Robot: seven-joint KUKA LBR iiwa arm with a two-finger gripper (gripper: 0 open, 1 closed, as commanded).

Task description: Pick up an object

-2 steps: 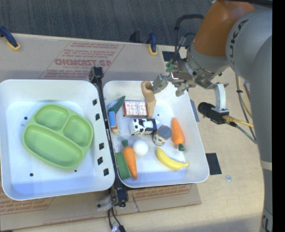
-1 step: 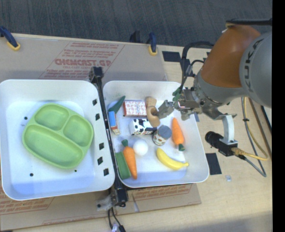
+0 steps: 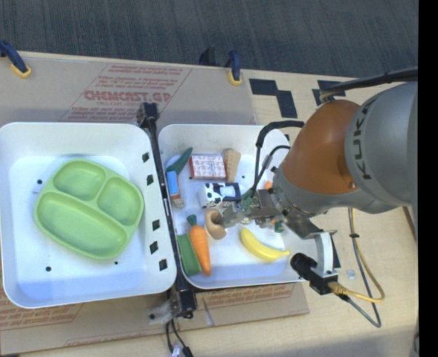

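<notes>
camera view: two white bins side by side on the bench (image 3: 25, 80), which is covered with printed cardboard. left bin (image 3: 10, 274) holds a green divided plate (image 3: 89, 208), lying flat, slightly left of the bin's centre.

right bin (image 3: 278, 270) holds the clutter. a banana (image 3: 262, 246) lies near the front right, tilted, apart from the rest. a carrot (image 3: 199, 248) lies by the front left wall, touching a green block (image 3: 187, 253) on its left. just above the carrot, a small tan wooden cup-like piece (image 3: 215, 225). a black-and-white cow-patterned object (image 3: 216, 193) sits mid-bin. behind it, a red and white packet (image 3: 207, 167) with a tan piece (image 3: 231, 162) beside its right edge. along the left wall, a blue, orange and green item (image 3: 175, 173), type unclear.

arm enters from the right, orange band over the right bin's right part. gripper (image 3: 237, 213) is low in the bin, between cow object and banana, just right of the wooden piece. jaws state: cannot tell, tips lost in clutter and shadow. nothing visibly between them.
</notes>
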